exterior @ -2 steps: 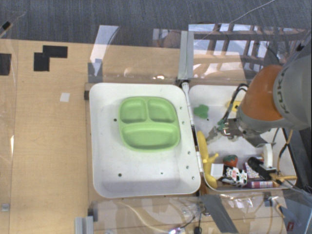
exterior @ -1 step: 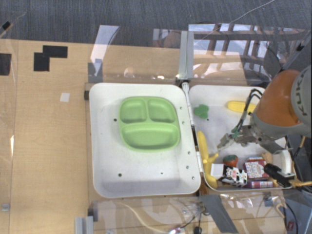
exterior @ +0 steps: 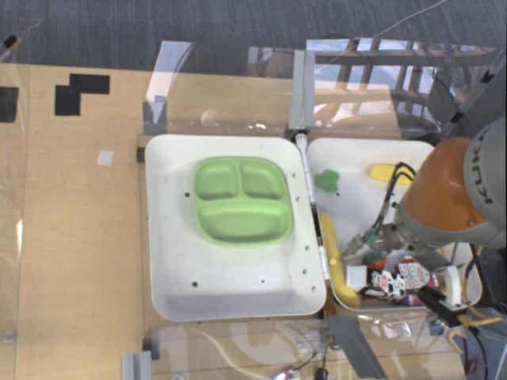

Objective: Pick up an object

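The arm's orange band (exterior: 444,192) hangs over the right bin (exterior: 352,208), and my gripper (exterior: 366,246) is low in that bin's front half. It sits just above a pile of small items: a printed red, white and black packet (exterior: 400,277) and a white box (exterior: 356,276). A long yellow banana-like piece (exterior: 336,266) lies along the bin's left wall, just left of the gripper. A small green object (exterior: 327,181) and a yellow object (exterior: 382,172) lie at the back of the bin, apart from the gripper.
The left bin (exterior: 170,291) holds a green divided plate (exterior: 242,200) in its middle. A metal divider (exterior: 301,93) runs between the bins at the back. Cables and a frame crowd the right edge beside the arm.
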You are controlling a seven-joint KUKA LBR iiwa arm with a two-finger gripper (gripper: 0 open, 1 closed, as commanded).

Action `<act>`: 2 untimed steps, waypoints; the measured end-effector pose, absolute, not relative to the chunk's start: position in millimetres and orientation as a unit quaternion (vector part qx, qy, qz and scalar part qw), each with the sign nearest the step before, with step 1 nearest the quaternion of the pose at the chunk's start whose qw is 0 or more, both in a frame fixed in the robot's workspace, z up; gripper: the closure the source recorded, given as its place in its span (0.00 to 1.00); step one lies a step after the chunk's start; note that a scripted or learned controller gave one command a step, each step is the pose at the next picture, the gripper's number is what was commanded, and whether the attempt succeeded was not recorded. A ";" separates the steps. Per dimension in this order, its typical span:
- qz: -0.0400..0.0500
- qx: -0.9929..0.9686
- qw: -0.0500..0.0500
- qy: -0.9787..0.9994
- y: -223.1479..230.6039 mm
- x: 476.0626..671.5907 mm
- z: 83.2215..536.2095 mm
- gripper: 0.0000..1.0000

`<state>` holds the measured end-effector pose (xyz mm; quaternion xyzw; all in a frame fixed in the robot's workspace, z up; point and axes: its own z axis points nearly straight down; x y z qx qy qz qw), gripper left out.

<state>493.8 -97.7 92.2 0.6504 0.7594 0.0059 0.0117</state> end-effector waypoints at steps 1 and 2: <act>0.009 0.649 0.010 0.761 -94.2 496.1 103.2 1.00; 0.005 0.682 0.007 0.731 -96.6 587.0 90.9 1.00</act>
